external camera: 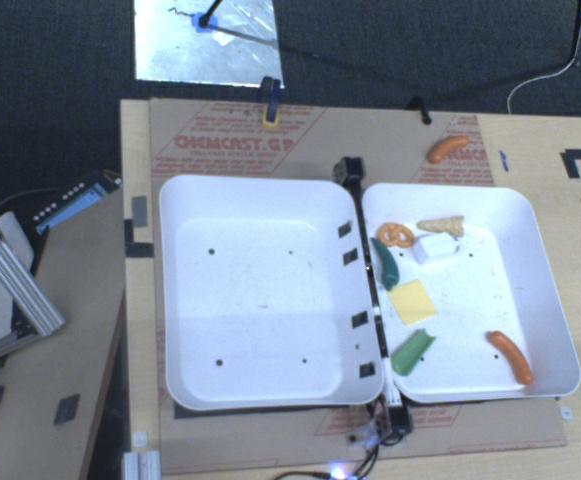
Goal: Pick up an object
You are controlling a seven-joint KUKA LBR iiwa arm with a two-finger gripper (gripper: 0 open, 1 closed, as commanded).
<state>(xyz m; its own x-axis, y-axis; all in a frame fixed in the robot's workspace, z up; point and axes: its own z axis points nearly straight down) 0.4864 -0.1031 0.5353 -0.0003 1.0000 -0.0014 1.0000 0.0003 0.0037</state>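
Seven small items counted in right bin (548,268), none yet lifted. Listing: pretzel (394,235), tan wedge (442,226), white block (433,249), dark green pepper (386,263), yellow square (413,302), light green pod (411,351), orange sausage (510,357).

Lying loose and flat, no stacking. Looks like a random scatter meant to give varied grasp targets, not a tidy layout.

Mostly crowded toward the divider between the bins. Pepper nearly against that wall, pod close to it too. Judged awkward: little room for jaws on the wall side.

Pretzel, wedge and white block bunched near each other at the far end. Risk of nudging a neighbour there.

Sausage sitting alone toward the near right corner, well apart from the rest. Judged the easiest pick: clear space on both long sides.

Yellow square flat on the floor, probably hard to pinch.

Second sausage (448,149) out on the table (530,133) beyond the bin rim, likely out of play.

Left bin (170,203) just beside, likely the drop side.

State of jaws: cannot tell. Task at its start, judging by everything resting on the bin floor.
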